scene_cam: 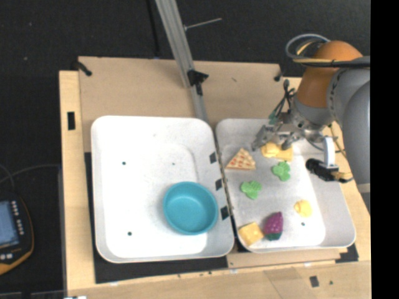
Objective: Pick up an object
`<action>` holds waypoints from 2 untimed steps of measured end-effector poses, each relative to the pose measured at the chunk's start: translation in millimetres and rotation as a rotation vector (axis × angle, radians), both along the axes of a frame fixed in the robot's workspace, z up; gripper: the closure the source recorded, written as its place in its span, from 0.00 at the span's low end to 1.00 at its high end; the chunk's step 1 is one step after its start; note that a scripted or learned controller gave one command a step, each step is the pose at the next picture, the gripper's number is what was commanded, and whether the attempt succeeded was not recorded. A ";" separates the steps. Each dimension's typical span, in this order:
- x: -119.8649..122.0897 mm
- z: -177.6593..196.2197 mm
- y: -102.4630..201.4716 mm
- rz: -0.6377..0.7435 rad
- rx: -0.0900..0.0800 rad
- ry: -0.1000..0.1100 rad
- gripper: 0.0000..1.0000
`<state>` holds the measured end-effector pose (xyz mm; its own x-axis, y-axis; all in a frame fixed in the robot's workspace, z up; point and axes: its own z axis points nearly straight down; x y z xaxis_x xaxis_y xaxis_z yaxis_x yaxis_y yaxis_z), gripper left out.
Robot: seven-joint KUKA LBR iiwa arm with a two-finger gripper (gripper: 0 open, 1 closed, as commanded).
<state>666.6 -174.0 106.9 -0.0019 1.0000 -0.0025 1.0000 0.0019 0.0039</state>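
Note:
My gripper (pixel 274 139) hangs low over the far part of the right bin (pixel 336 220), and its fingers look spread open. A yellow toy piece (pixel 277 151) lies directly under and just in front of them, and I cannot tell whether they touch it. Elsewhere in this bin lie a pizza-slice toy (pixel 240 161), two green pieces (pixel 251 189) (pixel 282 170), a small yellow piece (pixel 302 207), a purple grape bunch (pixel 273 225) and a yellow block (pixel 250 233).
The left bin (pixel 124 148) holds a blue bowl (pixel 189 207) near its front right corner. A slanted metal pole (pixel 181 48) rises behind the bins. A black and white fitting (pixel 325 164) sits at the right bin's right side, next to the arm (pixel 321 83).

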 end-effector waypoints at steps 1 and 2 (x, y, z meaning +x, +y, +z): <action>1.0 12.0 -1.0 0.000 -0.002 -0.004 1.00; -0.7 58.0 -6.0 -0.003 0.000 -0.002 1.00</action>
